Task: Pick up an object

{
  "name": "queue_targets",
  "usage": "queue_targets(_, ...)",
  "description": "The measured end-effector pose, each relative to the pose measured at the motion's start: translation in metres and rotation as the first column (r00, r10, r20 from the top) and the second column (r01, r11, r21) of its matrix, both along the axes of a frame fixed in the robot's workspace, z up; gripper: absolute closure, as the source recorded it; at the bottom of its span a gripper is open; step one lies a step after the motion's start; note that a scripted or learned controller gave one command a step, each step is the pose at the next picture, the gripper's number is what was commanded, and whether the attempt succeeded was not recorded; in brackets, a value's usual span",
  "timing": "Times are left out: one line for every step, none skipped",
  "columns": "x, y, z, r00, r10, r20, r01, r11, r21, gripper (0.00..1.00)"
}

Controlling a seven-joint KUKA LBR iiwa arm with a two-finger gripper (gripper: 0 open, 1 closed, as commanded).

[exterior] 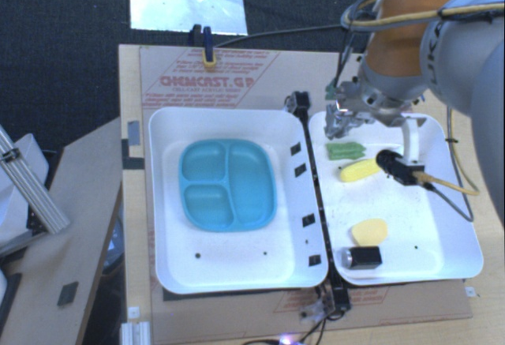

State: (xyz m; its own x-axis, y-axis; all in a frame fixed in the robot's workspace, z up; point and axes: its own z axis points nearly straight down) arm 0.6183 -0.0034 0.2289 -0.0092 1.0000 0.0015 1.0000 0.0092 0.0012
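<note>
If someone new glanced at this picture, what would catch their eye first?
The blue divided plate fills the middle of the left bin. The grey and orange arm reaches over the right bin, its gripper close to a green piece. A yellow piece lies beside that, and a black box at the front.

The right bin (pixel 430 229) holds four small things. A flat green piece (pixel 345 151) lies near the bin's far left corner, its long side running across the view. Just beside it, toward the viewer, a yellow oblong piece (pixel 359 170) lies slightly tilted; whether the two touch cannot be told. Well apart, near the front edge, a rounded yellow piece (pixel 369 231) lies flat, and a small black block (pixel 364 257) with a pale end sits right against its near side. In the left bin (pixel 237 260) a blue divided plate (pixel 228 184) lies flat near the middle.
</note>
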Motion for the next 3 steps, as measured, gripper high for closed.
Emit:
queue_targets(0.000, 0.051, -0.010, 1.000, 0.001, -0.001, -0.001, 1.000, 0.000, 1.00)
queue_targets(0.008, 0.104, -0.017, 1.000, 0.000, 0.001, 0.000, 1.000, 0.001, 1.00)
queue_targets(0.008, 0.101, -0.017, 1.000, -0.005, 0.000, 0.005, 1.000, -0.001, 0.00)
